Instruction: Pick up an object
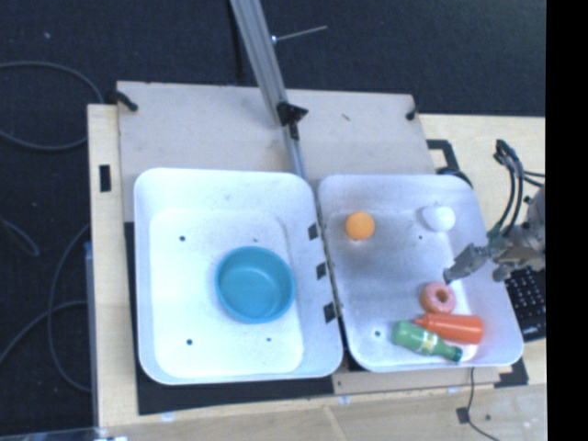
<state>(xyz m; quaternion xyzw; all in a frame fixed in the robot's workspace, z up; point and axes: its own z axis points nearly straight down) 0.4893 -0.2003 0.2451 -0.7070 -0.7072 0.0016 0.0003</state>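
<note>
Left to right we list a blue bowl (255,284) in the left bin (161,200), an orange ball (359,226), a pink doughnut (438,298), then the gripper (462,266), pincer state indiscernible, approaching; next we judge descent onto the doughnut.

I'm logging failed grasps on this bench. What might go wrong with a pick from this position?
1. The pink ring, orange carrot and green bottle lie bunched together, so closing on one may shove or catch another.
2. That cluster sits near the right bin's rim, where the gripper could strike the wall.
3. The orange ball and the small white ball are round and may roll away when touched.
</note>
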